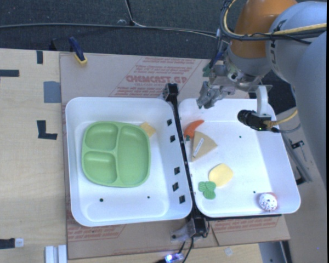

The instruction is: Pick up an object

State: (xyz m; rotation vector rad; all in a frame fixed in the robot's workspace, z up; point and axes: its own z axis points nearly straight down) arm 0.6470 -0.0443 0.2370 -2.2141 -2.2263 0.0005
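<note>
Camera view showed the gripper (206,101), its state impossible to tell, above the right bin (274,152); nearest lay an orange piece (193,127), seemingly light, stiff, slick; best pinched across its narrow middle.

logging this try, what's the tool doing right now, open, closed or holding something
tool: hangs over the far left corner of the right bin, nothing visible in it; open or closed cannot be told.

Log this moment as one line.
gripper: above right bin's far-left corner | held: nothing seen | nearest: orange piece | green tray: left bin
</note>
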